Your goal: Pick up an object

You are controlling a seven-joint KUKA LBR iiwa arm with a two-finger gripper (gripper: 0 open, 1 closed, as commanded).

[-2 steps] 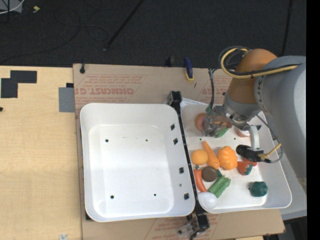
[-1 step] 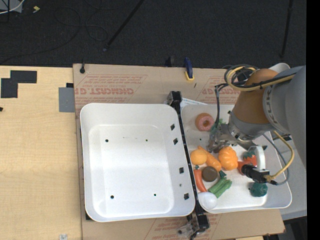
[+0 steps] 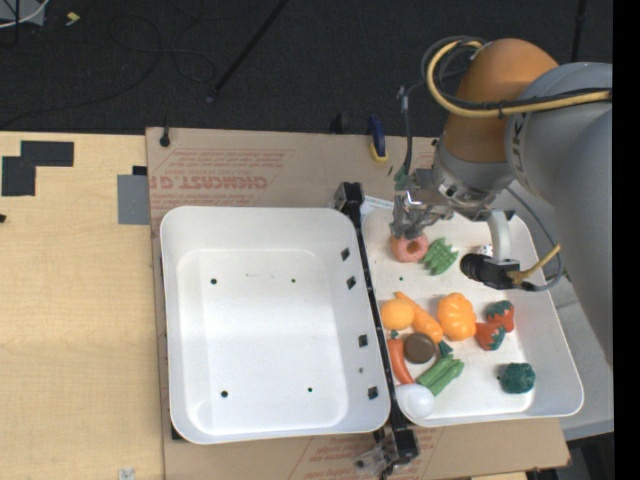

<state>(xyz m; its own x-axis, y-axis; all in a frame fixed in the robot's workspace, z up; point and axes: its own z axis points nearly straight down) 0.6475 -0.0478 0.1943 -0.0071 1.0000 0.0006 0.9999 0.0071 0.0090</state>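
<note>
Seen from above at a slant, a pale wooden surface (image 3: 70,298) carries two shallow white bins side by side. The left bin (image 3: 190,408) has bare white floor, while the right bin (image 3: 560,388) holds a scatter of small toy foods. The grey arm (image 3: 560,168) with its orange band reaches in from the right, and its tool (image 3: 410,230) hangs low over the far corner of the right bin. Directly under the tool's tip lies a pink piece (image 3: 409,248), roundish with no clear long axis; the tool seems to be just above or touching it, and the exact contact cannot be made out. Whether the tool's two prongs are apart or together cannot be told from this angle, as the wrist body hides them. Just beside the pink piece, toward the arm, lies a green piece (image 3: 440,257). Nearer the viewer sits a cluster: an orange ball (image 3: 397,314), an orange pepper (image 3: 456,316), a brown disc (image 3: 418,348), a carrot (image 3: 399,361), a white egg (image 3: 416,400), a red piece (image 3: 494,326) and a dark green lump (image 3: 517,376). The pink piece is the likely target, since it lies straight below the tool, so a short vertical drop looks enough.
</note>
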